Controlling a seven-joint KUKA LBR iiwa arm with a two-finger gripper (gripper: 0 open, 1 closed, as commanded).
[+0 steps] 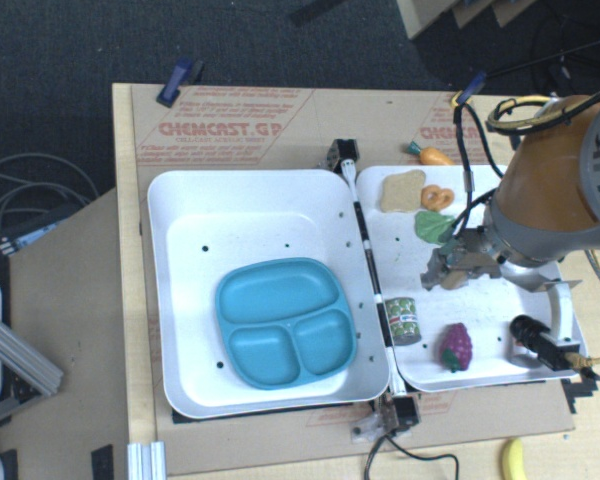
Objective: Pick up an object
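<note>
Tool point(442, 271) hangs low in the right bin point(480, 373), its state unclear from above, probably lining up on the green leaf point(433, 226) just beside it. Bread slice point(402, 190) and pretzel point(437, 198) crowd that leaf; purple grapes point(456, 346) and small can point(401, 320) lie nearer.

Dark blue-grey carpet point(70, 58) surrounds the pale wooden bench point(130, 268), with grey cables point(20, 203) coiled at left.
</note>
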